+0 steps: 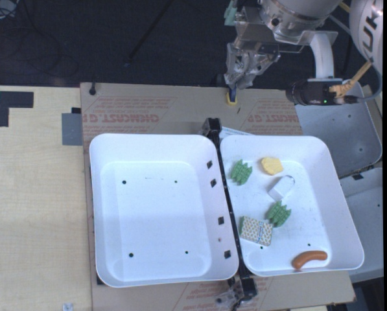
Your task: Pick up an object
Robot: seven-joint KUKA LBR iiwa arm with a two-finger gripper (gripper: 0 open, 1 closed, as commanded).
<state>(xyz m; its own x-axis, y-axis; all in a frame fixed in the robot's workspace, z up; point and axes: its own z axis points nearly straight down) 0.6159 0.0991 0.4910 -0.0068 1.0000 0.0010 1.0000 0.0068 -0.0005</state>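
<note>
The right bin (323,154) holds several small objects: a green leafy piece (240,172), a yellow lump (271,166), a white cup-like piece (282,188), a second green piece (279,213), a checkered packet (256,230) and an orange sausage (309,258). My gripper (234,92) hangs high above the bench, beyond the bins' far edge and over the cardboard. Nothing shows between its fingertips. It is well apart from all the objects.
The left bin (109,173) sits beside the right one, joined by a black divider strip (220,193). Brown cardboard (148,109) lies under both bins. A grey metal plate (339,128) is at the right.
</note>
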